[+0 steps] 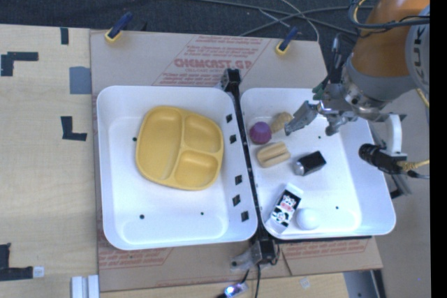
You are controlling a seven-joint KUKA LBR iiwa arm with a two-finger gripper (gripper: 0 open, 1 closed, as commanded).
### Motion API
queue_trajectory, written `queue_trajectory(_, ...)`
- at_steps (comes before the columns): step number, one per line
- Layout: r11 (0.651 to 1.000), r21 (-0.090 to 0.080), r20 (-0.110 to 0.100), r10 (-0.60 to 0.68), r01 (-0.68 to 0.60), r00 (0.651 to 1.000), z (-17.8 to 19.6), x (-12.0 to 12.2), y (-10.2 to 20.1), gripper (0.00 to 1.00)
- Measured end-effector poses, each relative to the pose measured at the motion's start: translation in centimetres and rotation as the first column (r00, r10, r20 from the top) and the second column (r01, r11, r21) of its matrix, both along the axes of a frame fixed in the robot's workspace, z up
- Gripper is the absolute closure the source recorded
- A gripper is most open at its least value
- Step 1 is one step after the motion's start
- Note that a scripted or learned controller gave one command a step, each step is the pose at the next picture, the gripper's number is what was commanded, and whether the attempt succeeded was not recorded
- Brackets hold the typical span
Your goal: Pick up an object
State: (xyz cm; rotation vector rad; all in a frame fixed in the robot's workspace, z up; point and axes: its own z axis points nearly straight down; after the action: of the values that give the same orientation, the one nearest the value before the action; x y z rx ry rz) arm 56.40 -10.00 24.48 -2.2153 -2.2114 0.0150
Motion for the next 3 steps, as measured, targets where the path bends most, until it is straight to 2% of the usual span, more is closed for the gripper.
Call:
queue_trajectory(1,1.000,-0.001,0.013,0.003,-0.003,1.000,0.7,0.2,0.0,0.00)
queue_trajectory(2,1.000,-0.002,0.010,0.003,-0.003,1.000,-3.9,-0.3,0.6,0.00)
queue_trajectory(3,1.000,-0.002,0.008,0.002,-0.002,1.000,-9.9,-0.5,-0.2,0.00)
